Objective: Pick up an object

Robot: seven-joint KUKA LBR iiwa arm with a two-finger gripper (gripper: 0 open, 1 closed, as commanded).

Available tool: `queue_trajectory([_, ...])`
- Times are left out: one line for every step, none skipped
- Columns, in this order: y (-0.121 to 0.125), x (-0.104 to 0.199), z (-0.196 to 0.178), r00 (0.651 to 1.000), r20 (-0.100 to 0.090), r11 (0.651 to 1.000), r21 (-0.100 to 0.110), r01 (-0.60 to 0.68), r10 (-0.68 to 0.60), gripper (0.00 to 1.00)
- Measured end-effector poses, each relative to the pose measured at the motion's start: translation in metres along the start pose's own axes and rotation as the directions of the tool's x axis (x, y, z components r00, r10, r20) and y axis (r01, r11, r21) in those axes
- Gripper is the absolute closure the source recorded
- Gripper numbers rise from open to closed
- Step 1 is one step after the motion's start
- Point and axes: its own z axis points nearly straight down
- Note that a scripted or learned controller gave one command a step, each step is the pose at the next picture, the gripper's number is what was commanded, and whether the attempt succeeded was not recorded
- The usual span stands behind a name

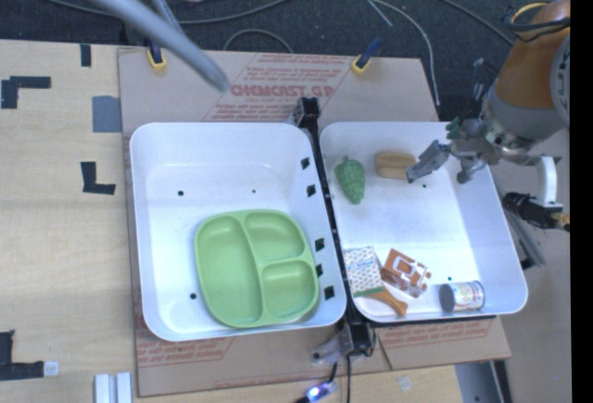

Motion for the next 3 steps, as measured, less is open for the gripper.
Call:
queue_trajectory([0.003, 0.001, -0.008, 1.000, 0.003, 1.000, -0.012, 0.004, -0.004, 0.00])
queue_trajectory([0.005, 0.007, 0.040, 1.000, 0.004, 1.000, -0.008, 0.004, -0.004, 0.00])
queue_trajectory([-0.006, 0.004, 0.096, 1.000, 0.004, 1.000, -0.007, 0.002, -0.002, 0.00])
